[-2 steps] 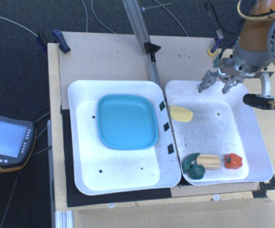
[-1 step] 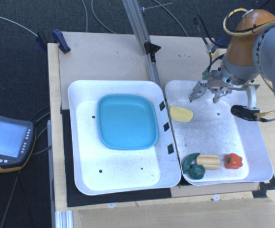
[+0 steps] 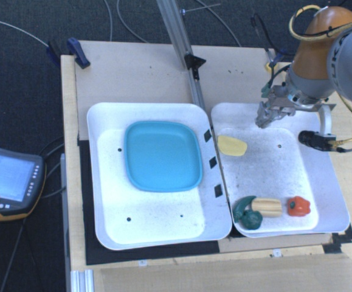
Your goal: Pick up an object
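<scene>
Hovering at the right bin's point(image 3: 321, 181) far edge, the gripper point(image 3: 265, 119), grip state unclear, hangs near the yellow piece point(image 3: 232, 145).

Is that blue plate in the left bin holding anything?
No. The square turquoise plastic plate lies flat in the left white bin, its surface bare.

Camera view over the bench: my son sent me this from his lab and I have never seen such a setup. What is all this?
One camera looks down at a slant on a bench with two shallow white bins. The grey and orange robot arm reaches in from the right; its gripper hangs over the right bin, near its far edge. That bin holds a yellow piece, a green toy vegetable, a tan block and a red toy vegetable. The left bin holds a blue plate.
</scene>
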Action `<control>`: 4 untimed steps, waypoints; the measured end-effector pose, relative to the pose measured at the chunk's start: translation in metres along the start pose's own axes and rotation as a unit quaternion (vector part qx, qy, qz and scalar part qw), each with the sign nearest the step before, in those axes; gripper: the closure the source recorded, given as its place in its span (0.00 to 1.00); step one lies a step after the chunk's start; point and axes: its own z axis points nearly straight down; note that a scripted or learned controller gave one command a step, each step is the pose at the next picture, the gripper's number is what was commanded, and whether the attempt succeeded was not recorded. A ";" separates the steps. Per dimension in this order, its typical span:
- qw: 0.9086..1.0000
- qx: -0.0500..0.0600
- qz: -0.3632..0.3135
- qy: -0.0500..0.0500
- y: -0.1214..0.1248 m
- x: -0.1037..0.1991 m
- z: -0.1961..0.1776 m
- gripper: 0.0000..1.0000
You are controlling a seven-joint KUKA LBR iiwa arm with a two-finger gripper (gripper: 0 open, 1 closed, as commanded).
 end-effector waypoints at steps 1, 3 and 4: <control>1.000 -0.001 0.000 0.000 -0.002 -0.003 -0.063 1.00; 1.000 0.001 -0.002 0.001 0.005 0.059 -0.111 1.00; 1.000 0.001 -0.002 0.001 0.014 0.109 -0.105 1.00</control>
